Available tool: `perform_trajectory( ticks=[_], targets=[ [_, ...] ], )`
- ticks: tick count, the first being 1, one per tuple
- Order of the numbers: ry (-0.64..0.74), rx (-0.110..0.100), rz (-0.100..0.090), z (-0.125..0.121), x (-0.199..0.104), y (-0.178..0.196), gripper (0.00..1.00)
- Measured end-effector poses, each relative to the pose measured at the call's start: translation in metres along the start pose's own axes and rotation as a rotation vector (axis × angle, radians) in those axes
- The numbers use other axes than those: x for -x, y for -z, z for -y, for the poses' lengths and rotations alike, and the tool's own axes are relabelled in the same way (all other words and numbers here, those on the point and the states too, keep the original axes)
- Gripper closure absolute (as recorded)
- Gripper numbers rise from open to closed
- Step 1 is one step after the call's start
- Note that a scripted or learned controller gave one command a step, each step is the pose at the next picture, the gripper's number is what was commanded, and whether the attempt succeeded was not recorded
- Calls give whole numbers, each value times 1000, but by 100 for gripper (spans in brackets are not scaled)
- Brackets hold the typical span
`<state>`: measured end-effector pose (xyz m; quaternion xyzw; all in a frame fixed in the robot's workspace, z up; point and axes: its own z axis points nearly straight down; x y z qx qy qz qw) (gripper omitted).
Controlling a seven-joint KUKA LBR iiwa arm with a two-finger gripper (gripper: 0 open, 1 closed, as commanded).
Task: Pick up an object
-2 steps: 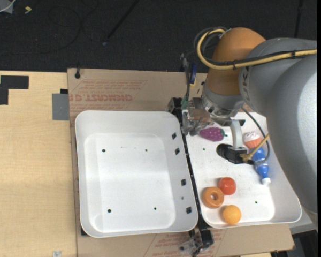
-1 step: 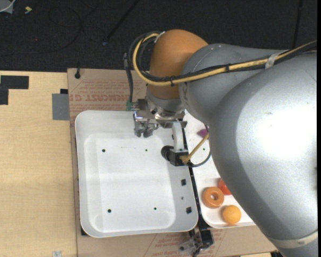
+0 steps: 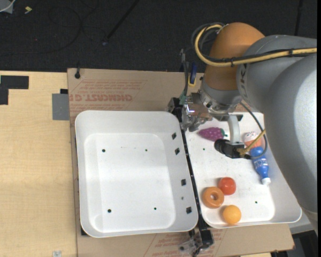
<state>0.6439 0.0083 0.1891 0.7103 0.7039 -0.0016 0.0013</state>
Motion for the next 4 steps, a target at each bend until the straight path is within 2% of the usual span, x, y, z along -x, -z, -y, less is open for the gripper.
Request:
perform_trajectory(
  ticks=[1, 2, 3, 4],
  targets=[
    [5, -2, -4, 23, 1, 41, 100],
    [10, -1, -3, 7, -18, 27, 100],
    [11, 0, -4, 0, -54, 41, 100],
    [9, -4, -3, 1, -78, 28, 100]
  ],
)
